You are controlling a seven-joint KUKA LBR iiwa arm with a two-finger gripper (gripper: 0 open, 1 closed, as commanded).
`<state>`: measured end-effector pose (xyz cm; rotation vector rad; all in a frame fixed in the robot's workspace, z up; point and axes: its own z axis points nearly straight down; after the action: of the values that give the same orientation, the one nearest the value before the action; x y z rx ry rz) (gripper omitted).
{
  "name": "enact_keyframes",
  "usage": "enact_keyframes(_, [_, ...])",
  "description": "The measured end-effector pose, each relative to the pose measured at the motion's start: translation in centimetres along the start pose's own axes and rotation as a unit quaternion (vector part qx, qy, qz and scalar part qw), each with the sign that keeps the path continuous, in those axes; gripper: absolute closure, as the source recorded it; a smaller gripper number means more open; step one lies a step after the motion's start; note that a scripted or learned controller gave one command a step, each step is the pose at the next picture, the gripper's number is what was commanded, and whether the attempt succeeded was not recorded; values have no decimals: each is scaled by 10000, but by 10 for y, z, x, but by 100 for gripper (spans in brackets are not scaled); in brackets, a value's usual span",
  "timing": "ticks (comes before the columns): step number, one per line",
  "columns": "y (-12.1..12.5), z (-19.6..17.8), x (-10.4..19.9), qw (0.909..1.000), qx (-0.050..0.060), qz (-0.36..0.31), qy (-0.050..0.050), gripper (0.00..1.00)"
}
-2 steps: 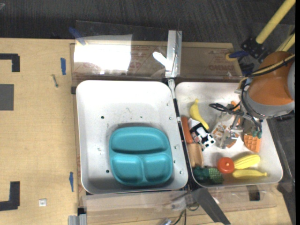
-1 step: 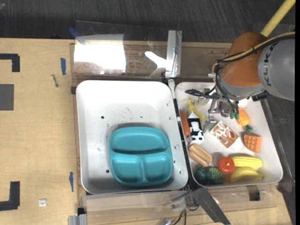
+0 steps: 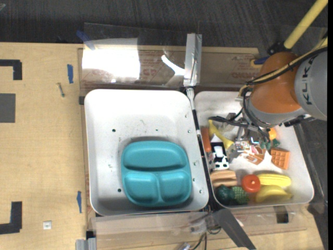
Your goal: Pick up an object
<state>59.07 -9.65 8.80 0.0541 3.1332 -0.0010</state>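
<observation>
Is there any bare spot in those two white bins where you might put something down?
Yes, in the left bin: bare floor runs along the far wall and left wall, around the teal divided tray. The right bin is crowded: banana, tomato and other toys lie packed beneath the gripper.

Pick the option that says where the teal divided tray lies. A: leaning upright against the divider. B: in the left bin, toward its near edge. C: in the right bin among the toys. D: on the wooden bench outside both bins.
B: the teal divided tray lies flat in the left bin, close to its near edge, while the toys sit in the right bin.
</observation>
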Motion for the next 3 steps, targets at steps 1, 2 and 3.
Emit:
enact_keyframes(1, [0, -1, 21, 9998, 0, -215, -25, 0])
enact_keyframes(2, [2, -1, 36, 10000, 3, 10, -34, 0])
enact_keyframes(3, [2, -1, 36, 10000, 4, 10, -33, 0])
